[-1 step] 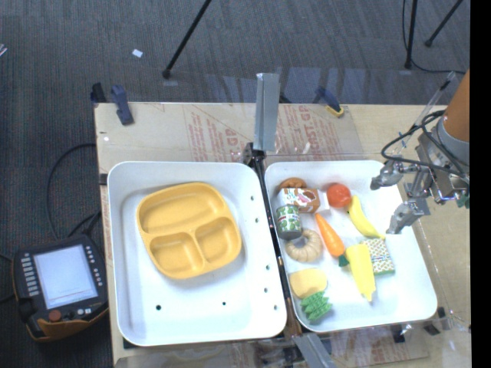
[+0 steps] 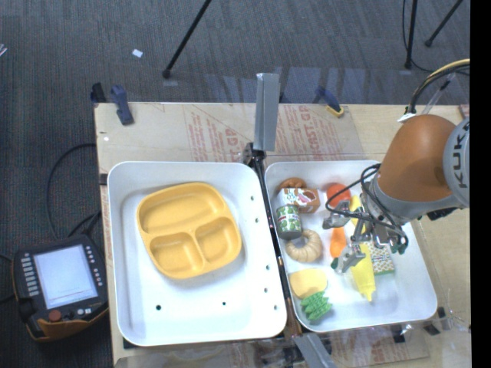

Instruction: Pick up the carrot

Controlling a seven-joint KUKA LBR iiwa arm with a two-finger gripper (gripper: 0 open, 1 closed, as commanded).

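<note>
Arm (image 2: 418, 167) over rt bin (image 2: 414, 301), claw (image 2: 354, 250) just beside carrot (image 2: 338, 241); can't tell claw state.

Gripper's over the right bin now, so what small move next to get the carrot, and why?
Probably ease straight down, finely centred. The gripper hovers beside the carrot, which lies crowded between the donut and the yellow bottle; nothing is visibly held yet.
</note>
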